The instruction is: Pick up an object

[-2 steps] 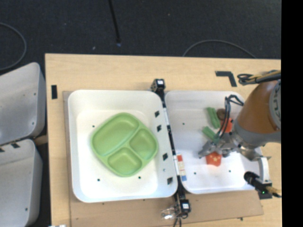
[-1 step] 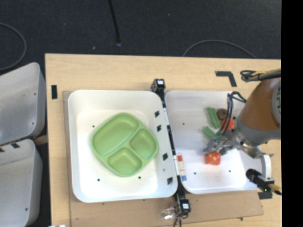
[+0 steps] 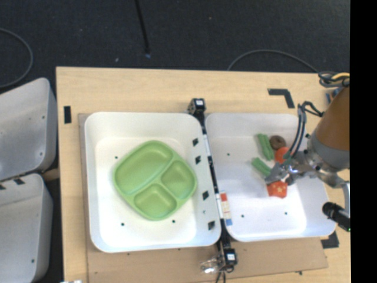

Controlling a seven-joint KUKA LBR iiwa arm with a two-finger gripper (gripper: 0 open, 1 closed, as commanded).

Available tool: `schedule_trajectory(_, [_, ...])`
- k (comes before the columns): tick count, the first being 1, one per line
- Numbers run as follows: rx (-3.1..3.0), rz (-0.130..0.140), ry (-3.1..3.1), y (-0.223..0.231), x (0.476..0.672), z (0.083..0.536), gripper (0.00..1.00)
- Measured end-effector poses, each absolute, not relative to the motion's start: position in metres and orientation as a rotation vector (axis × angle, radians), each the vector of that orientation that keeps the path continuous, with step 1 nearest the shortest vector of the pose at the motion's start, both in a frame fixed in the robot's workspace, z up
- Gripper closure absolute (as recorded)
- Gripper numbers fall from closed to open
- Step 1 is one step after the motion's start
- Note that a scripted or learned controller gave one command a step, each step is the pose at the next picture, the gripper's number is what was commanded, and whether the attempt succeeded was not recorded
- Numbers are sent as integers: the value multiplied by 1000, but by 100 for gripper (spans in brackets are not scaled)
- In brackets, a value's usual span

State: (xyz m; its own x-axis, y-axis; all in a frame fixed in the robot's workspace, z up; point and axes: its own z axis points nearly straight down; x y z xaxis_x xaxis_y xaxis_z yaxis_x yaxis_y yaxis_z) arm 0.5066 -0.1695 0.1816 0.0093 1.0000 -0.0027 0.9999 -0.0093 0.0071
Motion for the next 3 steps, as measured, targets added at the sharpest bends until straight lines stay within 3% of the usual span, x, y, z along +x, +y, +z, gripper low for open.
schedule_trajectory(1, [2221, 3, 2215, -171, 508, 207, 100])
schedule_trajectory(3, [2212, 4, 2229, -81, 570, 215, 100])
